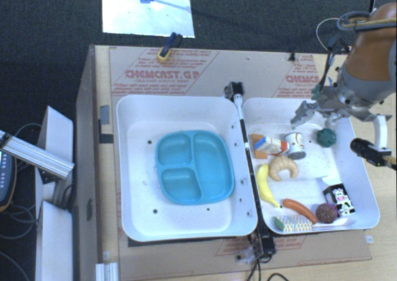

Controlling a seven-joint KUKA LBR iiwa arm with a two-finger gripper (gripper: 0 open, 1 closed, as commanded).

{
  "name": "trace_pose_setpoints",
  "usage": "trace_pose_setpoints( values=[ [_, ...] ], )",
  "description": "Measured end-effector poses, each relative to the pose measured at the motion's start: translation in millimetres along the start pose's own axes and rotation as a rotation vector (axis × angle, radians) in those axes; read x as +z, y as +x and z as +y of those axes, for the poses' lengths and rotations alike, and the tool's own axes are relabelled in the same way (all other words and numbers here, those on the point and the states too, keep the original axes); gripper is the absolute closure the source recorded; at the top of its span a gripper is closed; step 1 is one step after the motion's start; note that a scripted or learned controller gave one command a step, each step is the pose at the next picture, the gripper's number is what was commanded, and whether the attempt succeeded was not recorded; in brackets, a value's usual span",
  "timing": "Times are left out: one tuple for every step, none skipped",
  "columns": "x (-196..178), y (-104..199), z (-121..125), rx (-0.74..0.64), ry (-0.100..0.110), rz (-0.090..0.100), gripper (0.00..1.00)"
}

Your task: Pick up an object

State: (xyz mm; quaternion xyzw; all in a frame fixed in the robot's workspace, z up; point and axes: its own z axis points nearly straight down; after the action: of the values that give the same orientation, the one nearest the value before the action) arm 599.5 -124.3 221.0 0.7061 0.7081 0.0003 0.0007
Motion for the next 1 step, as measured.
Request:
trace_pose_setpoints(
  values=[
    [79.3, -24.1, 35.3, 0.002, 0.002, 0.0, 0.0]
  ],
)
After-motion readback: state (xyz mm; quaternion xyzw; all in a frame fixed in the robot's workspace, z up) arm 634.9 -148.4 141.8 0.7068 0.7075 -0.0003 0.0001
